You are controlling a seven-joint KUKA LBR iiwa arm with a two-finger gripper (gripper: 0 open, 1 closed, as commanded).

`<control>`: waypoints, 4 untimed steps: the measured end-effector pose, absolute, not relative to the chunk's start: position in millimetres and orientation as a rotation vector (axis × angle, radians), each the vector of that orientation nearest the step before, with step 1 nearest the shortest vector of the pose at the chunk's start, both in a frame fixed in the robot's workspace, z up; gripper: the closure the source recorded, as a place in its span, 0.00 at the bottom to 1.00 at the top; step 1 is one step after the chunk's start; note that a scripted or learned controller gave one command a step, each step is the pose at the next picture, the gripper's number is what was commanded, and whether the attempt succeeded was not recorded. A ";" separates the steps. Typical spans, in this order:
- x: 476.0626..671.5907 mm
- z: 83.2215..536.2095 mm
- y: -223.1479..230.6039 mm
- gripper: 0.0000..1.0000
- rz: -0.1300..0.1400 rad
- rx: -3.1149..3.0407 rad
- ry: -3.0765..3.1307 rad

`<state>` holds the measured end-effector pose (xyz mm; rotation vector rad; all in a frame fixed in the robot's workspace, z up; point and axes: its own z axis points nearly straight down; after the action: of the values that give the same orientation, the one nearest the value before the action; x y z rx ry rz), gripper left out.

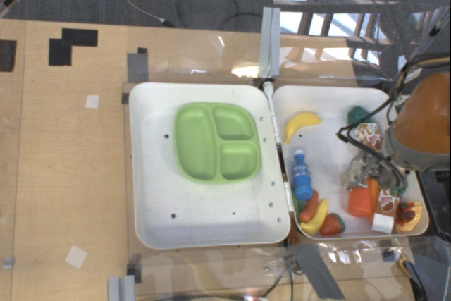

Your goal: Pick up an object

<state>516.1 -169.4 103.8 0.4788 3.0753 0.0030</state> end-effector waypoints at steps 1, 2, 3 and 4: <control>558.0 174.8 -205.2 1.00 -0.004 0.094 3.127; 557.6 173.8 -204.6 0.00 -0.002 0.093 3.129; 558.2 103.0 -203.7 0.00 -0.004 0.011 3.123; 539.6 89.5 -181.3 0.00 -0.005 -0.037 3.126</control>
<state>539.6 -181.3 89.5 -0.0373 3.1255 -0.0054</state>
